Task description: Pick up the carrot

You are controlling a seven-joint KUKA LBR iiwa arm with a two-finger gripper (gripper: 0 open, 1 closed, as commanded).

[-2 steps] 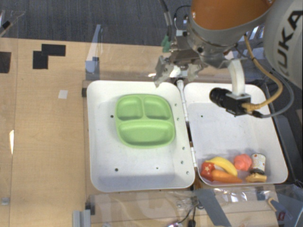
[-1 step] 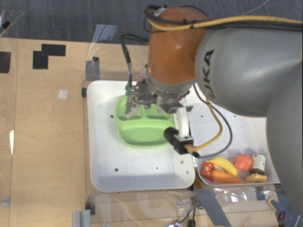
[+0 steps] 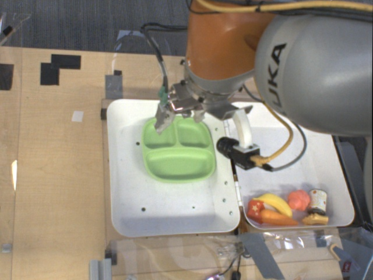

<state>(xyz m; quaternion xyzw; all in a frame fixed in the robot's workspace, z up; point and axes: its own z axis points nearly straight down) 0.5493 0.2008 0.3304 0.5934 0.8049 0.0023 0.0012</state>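
The carrot (image 3: 277, 217) is orange and lies flat at the front of the right bin (image 3: 341, 174), just below a yellow banana (image 3: 275, 203). My gripper (image 3: 179, 116) hangs over the left bin (image 3: 125, 174), above the back compartments of a green divided plate (image 3: 178, 163). Its fingers (image 3: 161, 121) stand open with nothing between them. The carrot is far to the gripper's front right, untouched. The big grey and orange arm hides the back of both bins.
Around the carrot crowd a red fruit piece (image 3: 254, 207), a pink-red round fruit (image 3: 299, 199), a small can (image 3: 318, 200) and a brown-yellow item (image 3: 315, 218). A black cable fitting (image 3: 239, 151) hangs over the wall between the bins.
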